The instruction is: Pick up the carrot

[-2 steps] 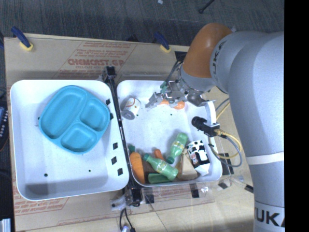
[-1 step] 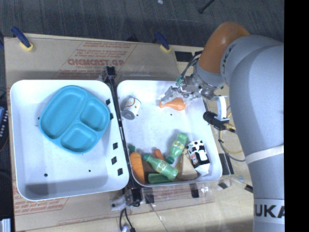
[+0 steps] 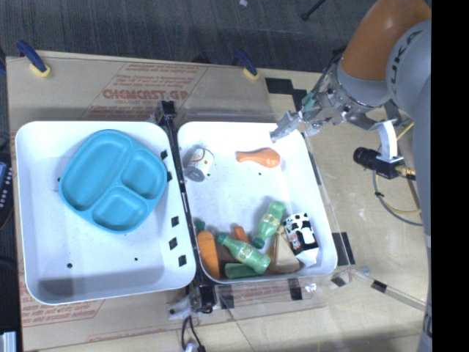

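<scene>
The carrot (image 3: 209,252) is a stubby orange piece with a green end, lying against the left wall of the right bin (image 3: 220,134) near its front corner. It is partly tucked under a green bottle (image 3: 245,254). My gripper (image 3: 283,131) hangs over the right bin's back right corner, well away from the carrot, just above and to the right of a tan drumstick (image 3: 258,157). Nothing shows in the gripper.
A second green bottle (image 3: 270,222), a small orange piece (image 3: 239,233), a black-and-white carton (image 3: 300,235) and a brown item (image 3: 284,261) crowd the bin's front. A small round silver object (image 3: 196,163) lies at its back left. The left bin (image 3: 44,218) holds a blue divided plate (image 3: 113,180).
</scene>
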Action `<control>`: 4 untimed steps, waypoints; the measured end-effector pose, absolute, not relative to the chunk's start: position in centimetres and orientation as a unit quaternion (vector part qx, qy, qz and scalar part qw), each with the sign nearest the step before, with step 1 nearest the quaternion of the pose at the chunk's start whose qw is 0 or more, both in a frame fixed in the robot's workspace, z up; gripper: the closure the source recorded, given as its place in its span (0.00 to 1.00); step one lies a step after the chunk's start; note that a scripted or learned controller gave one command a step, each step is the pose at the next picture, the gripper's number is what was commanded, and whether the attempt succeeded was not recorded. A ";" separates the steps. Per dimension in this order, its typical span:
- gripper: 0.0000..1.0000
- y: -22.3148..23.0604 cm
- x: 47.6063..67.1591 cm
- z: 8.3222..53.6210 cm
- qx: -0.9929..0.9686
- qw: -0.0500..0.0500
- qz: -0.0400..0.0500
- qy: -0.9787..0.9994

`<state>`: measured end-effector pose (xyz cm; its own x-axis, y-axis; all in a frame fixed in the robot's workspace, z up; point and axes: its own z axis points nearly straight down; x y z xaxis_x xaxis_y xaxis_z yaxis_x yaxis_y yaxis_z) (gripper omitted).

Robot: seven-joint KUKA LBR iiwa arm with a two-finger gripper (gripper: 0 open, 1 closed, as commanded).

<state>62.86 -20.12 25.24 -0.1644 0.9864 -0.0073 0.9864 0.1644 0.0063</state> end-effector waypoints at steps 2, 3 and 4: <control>0.00 -21.0 62.3 29.5 0.518 0.002 0.000 0.855; 0.00 -13.6 60.7 18.0 0.469 -0.005 -0.001 0.883; 0.00 -13.9 64.5 8.6 0.448 -0.006 -0.001 0.894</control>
